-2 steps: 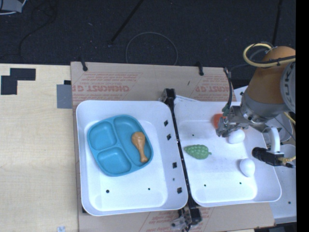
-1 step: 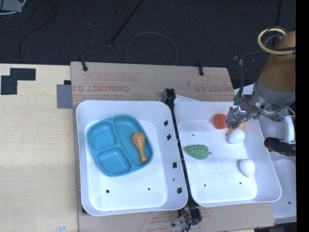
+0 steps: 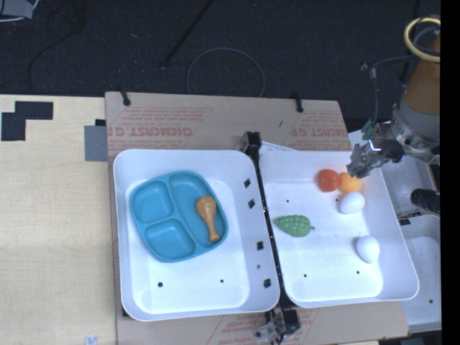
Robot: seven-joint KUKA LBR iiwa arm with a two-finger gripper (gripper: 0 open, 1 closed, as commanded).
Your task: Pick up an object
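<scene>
From my seat I'm looking down on two white bins side by side. The left bin (image 3: 136, 293) holds a blue divided plate (image 3: 159, 205) with three compartments. A tan toy drumstick (image 3: 208, 217) lies in the plate's right-hand compartment, its thick end toward the top and the bone end pointing down toward the plate's lower right rim. The other two compartments, upper left and lower left, show just blue plastic.

The right bin (image 3: 323, 279) holds the loose pieces. Near its upper right corner a red ball (image 3: 328, 180) and an orange ball (image 3: 351, 185) sit touching each other. Just below the orange one is a white egg (image 3: 351, 203), close against it. A second white egg (image 3: 368, 249) lies lower down, near the bin's right wall and apart from the rest. A green bunch of grapes (image 3: 293, 226) rests near the bin's left side, by the divider between the bins.

The gripper (image 3: 359, 165) sits at the upper right of the right bin, right above the orange ball and seemingly touching it. It is dark and seen at an angle, so whether it is clenched, released or grasping anything is something I cannot tell from here.
</scene>
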